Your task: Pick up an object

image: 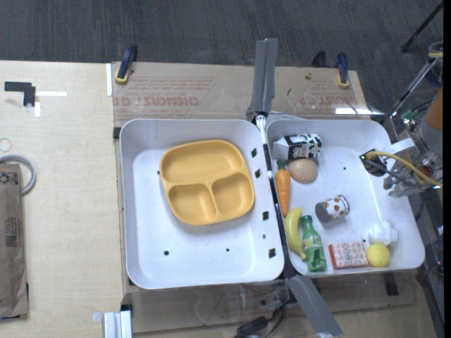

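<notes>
The arm (pixel 431 136) comes in at the right edge of the view, beside the right end of the counter; little of it is in frame; a patch of its orange band sits at the frame edge, level with the far part of the right-hand bin; below that band pale grey and white wrist parts cluster with cables, one yellow cable curving out to the left; the claw (pixel 400 182) region lies just below, over the bin's right rim, as a tangle of thin dark and metallic pieces; the pose of the fingers cannot be told here.
</notes>
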Tool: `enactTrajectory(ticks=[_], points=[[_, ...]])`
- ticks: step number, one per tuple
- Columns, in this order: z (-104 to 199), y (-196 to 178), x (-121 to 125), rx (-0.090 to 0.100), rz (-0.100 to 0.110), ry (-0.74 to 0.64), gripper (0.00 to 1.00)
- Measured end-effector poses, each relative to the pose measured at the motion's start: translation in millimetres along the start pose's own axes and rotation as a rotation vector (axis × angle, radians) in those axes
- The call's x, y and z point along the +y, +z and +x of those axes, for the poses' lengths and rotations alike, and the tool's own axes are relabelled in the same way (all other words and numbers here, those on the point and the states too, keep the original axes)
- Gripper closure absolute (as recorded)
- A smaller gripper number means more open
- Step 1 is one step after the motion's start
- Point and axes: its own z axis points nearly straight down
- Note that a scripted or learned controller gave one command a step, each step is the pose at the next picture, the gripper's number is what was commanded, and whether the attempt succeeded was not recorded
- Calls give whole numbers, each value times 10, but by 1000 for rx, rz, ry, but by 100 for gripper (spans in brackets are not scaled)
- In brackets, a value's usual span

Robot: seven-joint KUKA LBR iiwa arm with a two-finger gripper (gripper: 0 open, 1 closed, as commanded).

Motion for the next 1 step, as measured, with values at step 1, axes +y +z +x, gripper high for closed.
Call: enactTrajectory(ticks=[1], points=[[42,-200,-38,4,-1,1,100]])
